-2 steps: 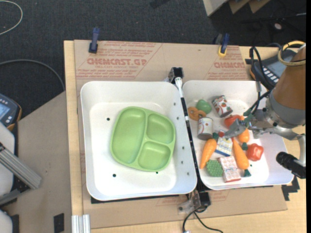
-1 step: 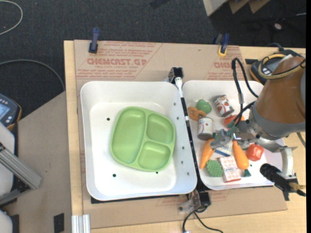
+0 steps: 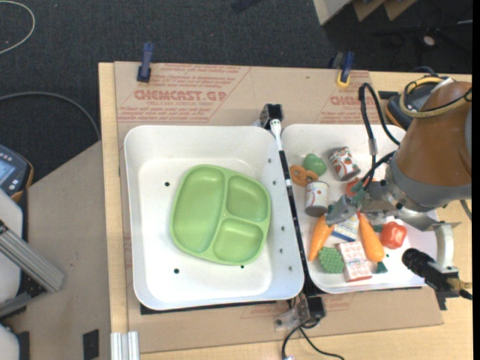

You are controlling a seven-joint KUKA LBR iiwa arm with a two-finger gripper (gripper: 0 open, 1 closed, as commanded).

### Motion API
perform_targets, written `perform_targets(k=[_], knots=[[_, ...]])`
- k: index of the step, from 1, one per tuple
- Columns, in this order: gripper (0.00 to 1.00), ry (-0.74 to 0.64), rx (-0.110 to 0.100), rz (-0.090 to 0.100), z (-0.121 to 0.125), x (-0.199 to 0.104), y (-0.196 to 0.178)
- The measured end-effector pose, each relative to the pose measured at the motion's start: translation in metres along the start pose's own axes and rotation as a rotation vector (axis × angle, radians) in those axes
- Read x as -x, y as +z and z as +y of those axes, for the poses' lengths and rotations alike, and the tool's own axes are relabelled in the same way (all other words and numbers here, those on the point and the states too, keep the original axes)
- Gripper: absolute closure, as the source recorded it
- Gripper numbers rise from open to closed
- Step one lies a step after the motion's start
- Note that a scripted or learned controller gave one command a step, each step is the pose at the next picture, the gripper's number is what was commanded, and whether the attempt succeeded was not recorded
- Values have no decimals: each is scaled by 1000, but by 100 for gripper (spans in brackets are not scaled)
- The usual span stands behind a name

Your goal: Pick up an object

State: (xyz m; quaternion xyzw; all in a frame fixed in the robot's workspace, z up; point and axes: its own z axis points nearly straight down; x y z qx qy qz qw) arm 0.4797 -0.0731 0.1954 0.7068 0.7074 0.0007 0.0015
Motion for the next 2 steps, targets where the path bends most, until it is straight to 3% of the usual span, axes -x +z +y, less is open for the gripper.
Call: perform_targets(k=[1,2], knots=[[0,-6,2,3,1,-59,-28],[0,5,-9,1,-2,-14,13]])
